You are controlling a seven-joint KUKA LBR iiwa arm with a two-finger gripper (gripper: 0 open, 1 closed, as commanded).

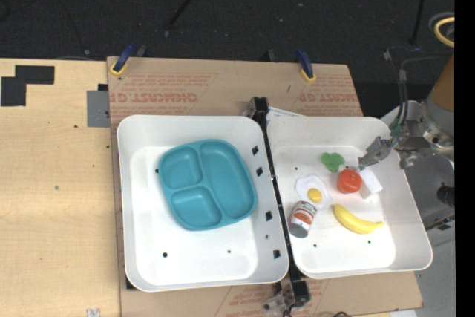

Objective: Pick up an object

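The right bin [401, 252] holds several small objects. A green piece [332, 159] lies near its middle, with a red tomato-like ball [349, 180] to its right. A white fried-egg toy [313, 191] sits beside them. Toward the front lie a small can [302, 217] on its side and a yellow banana [357, 220]. My gripper [374, 154] reaches in over the bin's right rim. It hangs just above and to the right of the red ball. A small white piece [370, 182] lies right against the ball, below the gripper.
The left bin [141, 234] holds a teal divided plate [206, 183]. A black divider [271, 189] runs between the bins. Blue and yellow clamps [305, 64] pin the cardboard at the back. The arm's grey body [427, 134] stands over the right bin's right rim.
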